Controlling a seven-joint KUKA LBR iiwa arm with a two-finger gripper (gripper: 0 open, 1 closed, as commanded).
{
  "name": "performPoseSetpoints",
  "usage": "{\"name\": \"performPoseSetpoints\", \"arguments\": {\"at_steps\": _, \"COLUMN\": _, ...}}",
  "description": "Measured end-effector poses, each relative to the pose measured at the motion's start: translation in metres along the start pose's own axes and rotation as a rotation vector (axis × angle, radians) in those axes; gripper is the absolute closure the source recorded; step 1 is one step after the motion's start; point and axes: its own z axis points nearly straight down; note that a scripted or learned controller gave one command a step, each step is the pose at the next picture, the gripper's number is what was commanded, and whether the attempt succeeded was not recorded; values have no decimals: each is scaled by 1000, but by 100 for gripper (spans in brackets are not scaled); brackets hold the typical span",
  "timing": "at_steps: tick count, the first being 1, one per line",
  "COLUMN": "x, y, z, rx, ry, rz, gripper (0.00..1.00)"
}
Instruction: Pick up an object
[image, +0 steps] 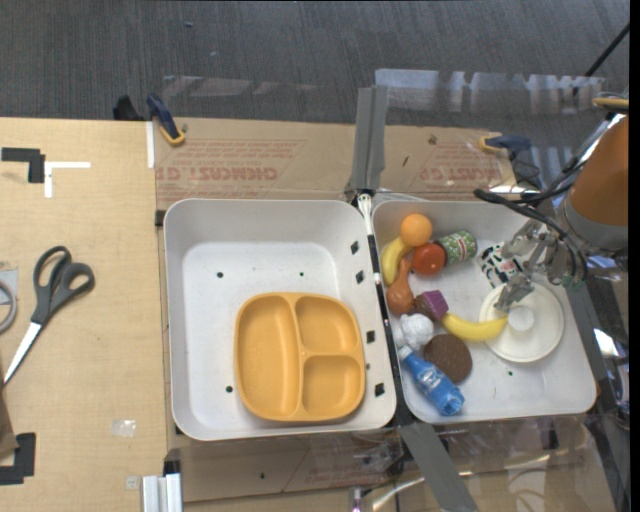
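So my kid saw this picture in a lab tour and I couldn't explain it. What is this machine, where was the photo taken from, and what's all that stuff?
One camera looks down at a slant on a bench. The grey robot arm with an orange band reaches in from the right; its two-finger gripper hangs over the right white bin, above a white round dish. I can't tell whether it grips anything. That bin has toy food: yellow bananas, an orange ball, a blue bottle. The left white bin holds a yellow divided plate. Scissors lie outside.

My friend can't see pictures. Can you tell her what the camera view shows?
A robot gripper hangs over the right bin, above a white bowl and a banana. That bin also holds toy fruit and a blue bottle. The left bin holds a yellow divided plate.
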Motion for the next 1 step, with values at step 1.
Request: {"name": "performPoseSetpoints", "arguments": {"at_steps": 1, "x": -29, "y": 80, "z": 8, "rx": 10, "ry": 22, "rz": 411, "gripper": 0}}
